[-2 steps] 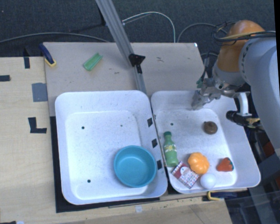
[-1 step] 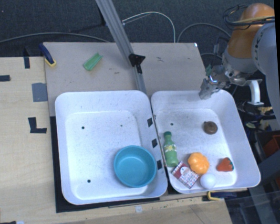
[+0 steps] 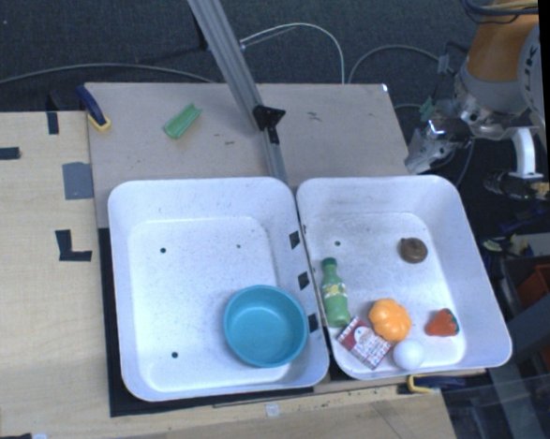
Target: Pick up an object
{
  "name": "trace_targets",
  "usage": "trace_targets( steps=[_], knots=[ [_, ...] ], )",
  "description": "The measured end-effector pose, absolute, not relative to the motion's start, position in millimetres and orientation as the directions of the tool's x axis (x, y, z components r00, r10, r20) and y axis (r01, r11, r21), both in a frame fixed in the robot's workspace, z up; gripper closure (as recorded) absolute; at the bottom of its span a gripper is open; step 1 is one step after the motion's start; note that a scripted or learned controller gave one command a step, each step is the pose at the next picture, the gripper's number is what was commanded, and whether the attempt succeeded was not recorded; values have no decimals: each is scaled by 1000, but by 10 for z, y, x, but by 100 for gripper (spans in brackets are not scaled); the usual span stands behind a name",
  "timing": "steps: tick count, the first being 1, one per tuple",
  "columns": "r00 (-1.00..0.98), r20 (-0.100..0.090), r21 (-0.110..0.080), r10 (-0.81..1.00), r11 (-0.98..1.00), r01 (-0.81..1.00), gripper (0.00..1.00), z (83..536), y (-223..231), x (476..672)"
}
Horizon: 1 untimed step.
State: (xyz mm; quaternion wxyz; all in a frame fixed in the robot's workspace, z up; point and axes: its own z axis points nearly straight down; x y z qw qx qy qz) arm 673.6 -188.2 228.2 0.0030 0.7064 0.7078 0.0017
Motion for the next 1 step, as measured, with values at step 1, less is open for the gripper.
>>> trace_targets(
  steps=[1],
  knots=[
    [-2,-2,6,1000,2,1000,100,2822,-1878,6749]
  ],
)
